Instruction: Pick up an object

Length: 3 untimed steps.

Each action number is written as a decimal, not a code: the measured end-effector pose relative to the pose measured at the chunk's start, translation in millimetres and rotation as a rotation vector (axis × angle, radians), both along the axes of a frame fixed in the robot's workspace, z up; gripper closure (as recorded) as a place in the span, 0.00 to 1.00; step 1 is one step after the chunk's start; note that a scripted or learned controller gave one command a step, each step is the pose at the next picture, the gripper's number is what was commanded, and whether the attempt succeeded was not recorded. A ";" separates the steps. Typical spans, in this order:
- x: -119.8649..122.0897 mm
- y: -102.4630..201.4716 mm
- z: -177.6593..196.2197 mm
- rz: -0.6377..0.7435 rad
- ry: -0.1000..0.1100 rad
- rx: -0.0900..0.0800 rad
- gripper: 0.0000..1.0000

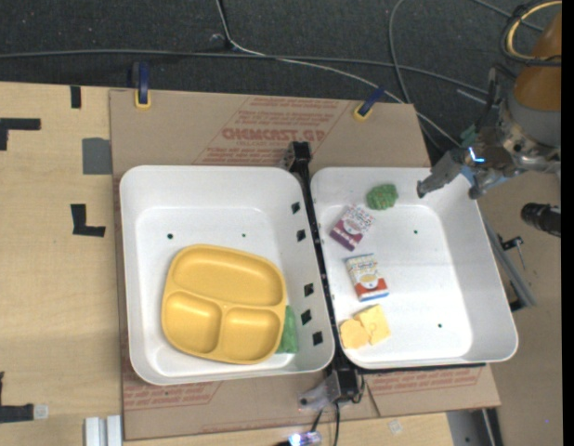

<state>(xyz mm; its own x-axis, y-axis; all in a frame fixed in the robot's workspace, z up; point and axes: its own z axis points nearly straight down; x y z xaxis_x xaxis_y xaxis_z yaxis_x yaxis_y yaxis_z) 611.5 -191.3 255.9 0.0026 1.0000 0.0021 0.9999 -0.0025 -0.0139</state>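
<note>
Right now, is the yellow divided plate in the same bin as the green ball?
No, the yellow plate lies in the left bin, the green ball in the right bin.

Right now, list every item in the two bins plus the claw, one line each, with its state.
yellow divided plate: lying flat in the left bin, face up
green item: wedged between the plate and the bin's right wall
green lump: resting in the right bin, far end
purple-and-white packet: lying flat
red-and-white carton: lying flat
yellow block: resting at the near end
claw: raised by the right bin's far corner, holding nothing
</note>
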 end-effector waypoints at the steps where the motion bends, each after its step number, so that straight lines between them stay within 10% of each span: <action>1: 2.3 0.7 8.2 0.004 -0.013 -0.003 0.00; 3: -5.8 -6.9 -82.7 0.003 -0.009 -0.003 0.00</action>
<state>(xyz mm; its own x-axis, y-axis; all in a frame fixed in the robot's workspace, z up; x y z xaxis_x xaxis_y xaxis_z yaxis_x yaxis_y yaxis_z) 605.6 -198.3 173.2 -0.0006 1.0000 -0.0004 1.0000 0.0006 -0.0052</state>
